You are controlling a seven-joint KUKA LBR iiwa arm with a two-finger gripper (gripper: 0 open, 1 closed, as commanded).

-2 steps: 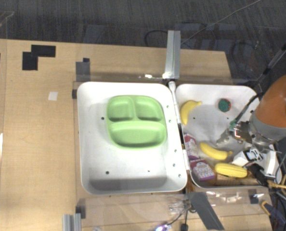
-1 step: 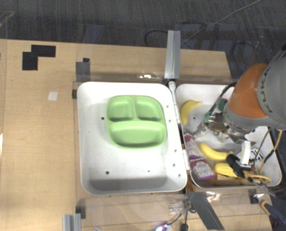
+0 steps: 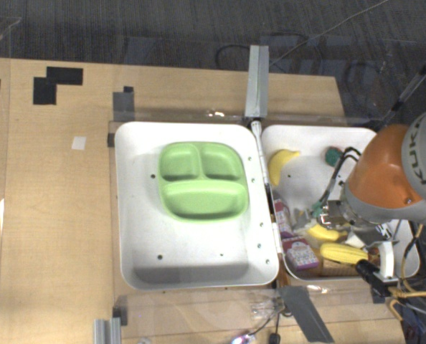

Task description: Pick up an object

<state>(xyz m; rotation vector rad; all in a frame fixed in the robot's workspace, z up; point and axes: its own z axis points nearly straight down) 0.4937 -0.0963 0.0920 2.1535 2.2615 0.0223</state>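
Note:
My gripper [image 3: 327, 218] reaches down into the right bin [image 3: 310, 136], mostly hidden under the grey wrist and its orange band [image 3: 380, 176]. Directly below it lie a small yellow banana-like piece [image 3: 320, 233] and a longer yellow piece [image 3: 343, 254]. A purple packet [image 3: 300, 252] lies at the bin's front left. A yellow rounded object [image 3: 282, 163] sits at the back left, and a small green item [image 3: 333, 155] rests near the back, beside the arm's cable.
The left bin [image 3: 138, 213] holds a green divided plate [image 3: 201, 180] near its middle. A grey metal post [image 3: 257, 81] stands behind the gap between the bins. Wooden bench surface stretches away to the left.

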